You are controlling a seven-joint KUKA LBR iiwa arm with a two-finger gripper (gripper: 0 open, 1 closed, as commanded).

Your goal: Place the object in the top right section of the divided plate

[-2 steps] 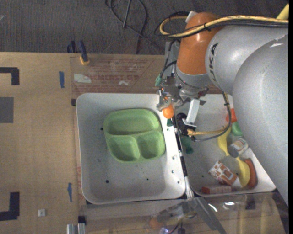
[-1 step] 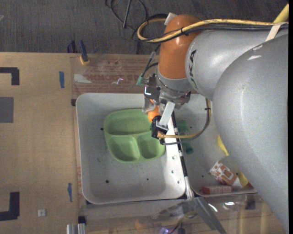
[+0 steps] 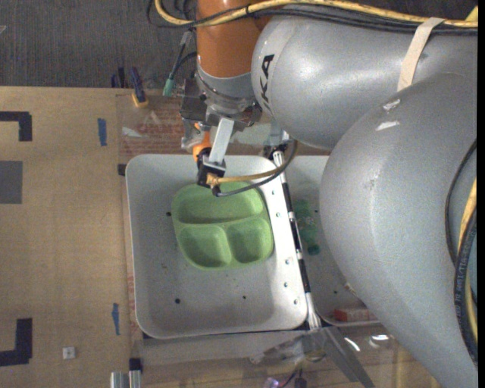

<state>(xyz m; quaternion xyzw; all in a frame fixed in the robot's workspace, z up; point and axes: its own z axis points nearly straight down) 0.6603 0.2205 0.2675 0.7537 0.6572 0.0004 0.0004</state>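
Gripper [image 3: 201, 145] at upper centre of frame, just above the upper rim of the green plate [image 3: 223, 231] in the left bin [image 3: 151, 258]; whether it is open cannot be told.

Fixed overhead camera looks slantwise down on bins [image 3: 212, 303].

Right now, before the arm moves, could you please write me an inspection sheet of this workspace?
Surface: tan bench bearing a left bin and a right bin, the right one mostly behind the arm.
Job's things: green divided plate lies in the left bin, nothing seen in its sections; object to place not identified.
Clutter: small green things and a red thing in the right bin.
Grippers: gripper above the plate's far rim.
Cables: yellow and black cables along the arm.
Surroundings: blue tape and black tape marks on the bench.
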